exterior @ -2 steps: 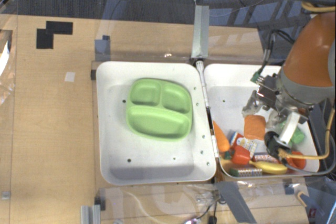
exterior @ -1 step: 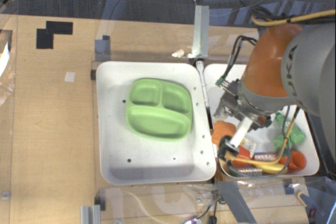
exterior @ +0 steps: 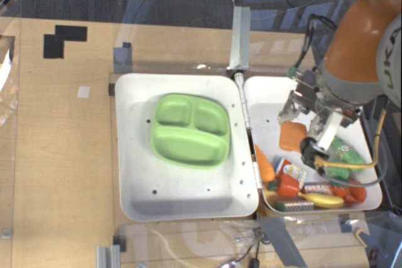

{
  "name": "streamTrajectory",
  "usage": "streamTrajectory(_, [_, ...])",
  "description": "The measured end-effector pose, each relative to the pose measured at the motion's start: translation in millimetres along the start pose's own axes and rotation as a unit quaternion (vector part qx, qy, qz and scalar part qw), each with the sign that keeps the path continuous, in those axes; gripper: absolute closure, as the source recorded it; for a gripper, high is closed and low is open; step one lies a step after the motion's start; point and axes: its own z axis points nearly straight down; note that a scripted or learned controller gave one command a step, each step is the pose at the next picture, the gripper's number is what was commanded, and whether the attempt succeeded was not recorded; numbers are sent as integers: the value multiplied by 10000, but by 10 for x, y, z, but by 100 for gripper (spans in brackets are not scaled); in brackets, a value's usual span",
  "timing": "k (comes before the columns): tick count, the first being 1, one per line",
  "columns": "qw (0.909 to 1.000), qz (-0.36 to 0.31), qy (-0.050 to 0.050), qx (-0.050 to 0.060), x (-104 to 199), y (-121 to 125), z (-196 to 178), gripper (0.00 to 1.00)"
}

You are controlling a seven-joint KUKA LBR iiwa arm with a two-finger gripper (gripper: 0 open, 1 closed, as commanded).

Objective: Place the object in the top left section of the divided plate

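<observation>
A green divided plate [exterior: 189, 130] lies in the left bin, with two small sections at its far side and one long section at the near side. Nothing lies in its top left section [exterior: 175, 111]. My gripper [exterior: 294, 107] hangs over the far part of the right bin, just above an orange block [exterior: 292, 136] that rests on the bin floor. Nothing visibly sits in the gripper.
The right bin [exterior: 264, 97] holds a heap of toy food along its near side: a carrot [exterior: 264, 163], a red piece [exterior: 288, 186], a yellow banana [exterior: 321, 200] and a green packet [exterior: 344, 154]. A metal divider rail [exterior: 241, 103] separates the two bins.
</observation>
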Motion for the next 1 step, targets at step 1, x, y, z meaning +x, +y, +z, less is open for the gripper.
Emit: streamTrajectory(1, [9996, -281, -6, 13, 225, -437, 94, 100])
